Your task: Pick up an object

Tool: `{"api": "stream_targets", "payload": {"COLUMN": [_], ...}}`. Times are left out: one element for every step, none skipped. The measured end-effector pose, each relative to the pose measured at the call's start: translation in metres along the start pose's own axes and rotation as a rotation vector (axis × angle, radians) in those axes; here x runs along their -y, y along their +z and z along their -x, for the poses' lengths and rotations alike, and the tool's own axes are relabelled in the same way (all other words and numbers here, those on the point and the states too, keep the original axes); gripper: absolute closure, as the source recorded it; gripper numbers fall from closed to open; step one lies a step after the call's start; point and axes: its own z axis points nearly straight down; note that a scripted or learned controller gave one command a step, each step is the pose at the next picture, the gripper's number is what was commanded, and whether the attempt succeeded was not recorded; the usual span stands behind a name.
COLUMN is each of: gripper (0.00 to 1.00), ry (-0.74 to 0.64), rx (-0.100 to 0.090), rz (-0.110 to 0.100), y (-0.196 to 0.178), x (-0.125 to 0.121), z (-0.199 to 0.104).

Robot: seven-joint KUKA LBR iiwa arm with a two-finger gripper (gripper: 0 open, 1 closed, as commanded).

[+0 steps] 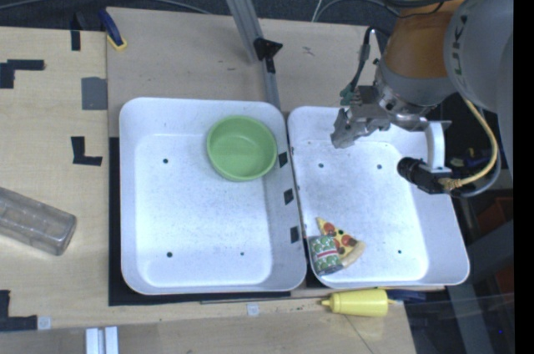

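camera view: two bins (pixel 142 177), one green bowl (pixel 242 147), one pizza toy (pixel 335 245); end effector (pixel 345 131) grip unclear.

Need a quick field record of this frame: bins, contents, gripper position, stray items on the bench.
left bin: green bowl, upper right area
right bin: pizza-slice toy, near front left corner
gripper: over right bin's upper left, nothing seen between fingers
bench, front: yellow bottle, outside right bin
bench, left: clear plastic container, lying on its side
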Motion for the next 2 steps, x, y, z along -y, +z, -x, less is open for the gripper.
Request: {"api": "stream_targets", "payload": {"gripper": [1.0, 1.0], "ry": [0.0, 0.002], "rx": [0.0, 0.001], "rz": [-0.001, -0.002], "y": [0.002, 0.017], "x": [-0.02, -0.03], "z": [-0.057, -0.104]}}
